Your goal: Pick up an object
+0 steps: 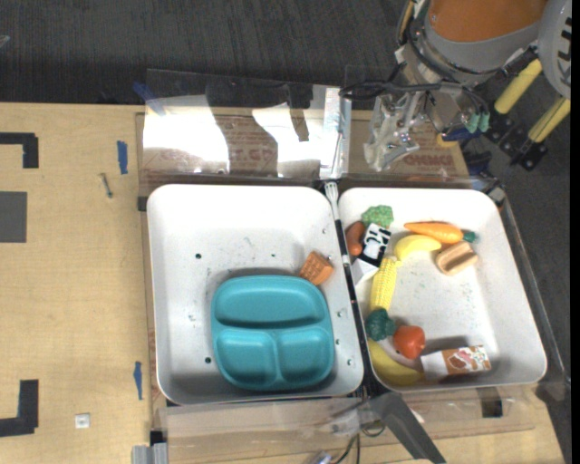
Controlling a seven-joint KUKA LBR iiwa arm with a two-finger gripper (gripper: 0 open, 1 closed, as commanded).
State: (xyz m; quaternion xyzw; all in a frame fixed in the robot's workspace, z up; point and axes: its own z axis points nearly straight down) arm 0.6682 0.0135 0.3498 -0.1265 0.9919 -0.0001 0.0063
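My gripper [396, 145] hangs above the back edge of the right bin [507, 272], its metal fingers [401, 136] apart with nothing between them. Below it, the right bin holds toy food: a green broccoli [379, 217], a carrot [433, 231], a hot dog bun [455, 258], a yellow corn cob [385, 283], a banana [391, 362], a red tomato [410, 341], a second green piece [378, 323] and a small juice carton [467, 360]. The left bin [181, 236] holds a teal divided tray [272, 331] and an orange block [317, 267].
A clear plastic panel [245, 136] lies behind the left bin on the cardboard bench. The arm's grey body with its orange band [480, 23] fills the upper right. Dark floor lies beyond the bench at the back and right.
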